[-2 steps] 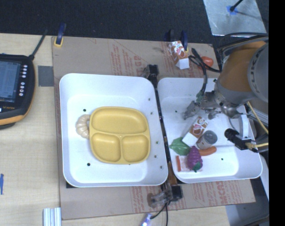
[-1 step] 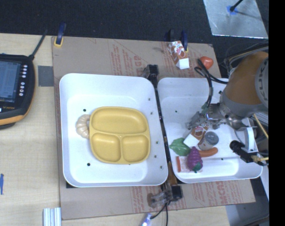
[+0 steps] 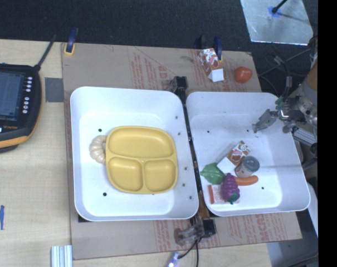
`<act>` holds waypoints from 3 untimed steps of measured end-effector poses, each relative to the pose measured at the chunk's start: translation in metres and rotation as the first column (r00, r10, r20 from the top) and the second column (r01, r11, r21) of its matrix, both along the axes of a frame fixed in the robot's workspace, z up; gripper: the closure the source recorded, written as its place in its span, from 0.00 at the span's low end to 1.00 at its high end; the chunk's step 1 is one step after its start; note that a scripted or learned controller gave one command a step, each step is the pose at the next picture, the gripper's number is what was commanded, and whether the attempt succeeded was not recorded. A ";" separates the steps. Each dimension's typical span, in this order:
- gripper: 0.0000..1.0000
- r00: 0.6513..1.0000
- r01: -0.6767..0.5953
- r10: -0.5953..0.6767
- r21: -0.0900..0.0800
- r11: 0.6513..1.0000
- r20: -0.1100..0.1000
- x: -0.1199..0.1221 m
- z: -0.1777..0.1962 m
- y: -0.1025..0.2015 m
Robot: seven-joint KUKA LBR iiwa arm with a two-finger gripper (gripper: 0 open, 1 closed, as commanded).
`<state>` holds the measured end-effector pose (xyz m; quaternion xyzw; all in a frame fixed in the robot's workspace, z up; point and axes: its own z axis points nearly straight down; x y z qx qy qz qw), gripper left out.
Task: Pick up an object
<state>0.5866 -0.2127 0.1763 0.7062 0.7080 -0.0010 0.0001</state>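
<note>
The gripper (image 3: 264, 122) hangs over the right bin (image 3: 279, 196), near its far edge and toward the right wall, with the arm (image 3: 302, 113) reaching in over that wall. Its claw stands slightly spread with nothing between the fingers.

The pickable things crowd the near left part of that bin: a small printed carton (image 3: 239, 152), a grey can (image 3: 248, 164) just beside it, an orange carrot (image 3: 247, 179), a bunch of purple grapes (image 3: 230, 187), a green leafy vegetable (image 3: 212, 173) and a flat red-and-white packet (image 3: 213, 194) under the grapes.

The tight cluster is the main risk. Carton, can and carrot touch or nearly touch, so fingers closing on one could well nudge a neighbour or slip off the round can. The packet lies flat on the floor and looks hard to get under. The leafy piece sits close to the left wall, where a finger may strike the rim.

Open floor lies between the gripper and the cluster, and along the right wall, so a descent from the far side looks unobstructed. The left bin (image 3: 84, 149) holds a yellow divided tray (image 3: 140, 159) with a pale round item (image 3: 97, 148) at its left edge.
</note>
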 end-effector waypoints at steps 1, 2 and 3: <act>0.00 1.000 -0.004 0.004 0.002 1.000 -0.005 0.031 -0.078 0.101; 0.00 1.000 0.000 0.000 0.001 1.000 -0.001 0.067 -0.072 0.039; 0.00 1.000 -0.002 0.002 0.001 1.000 -0.004 -0.010 -0.083 0.059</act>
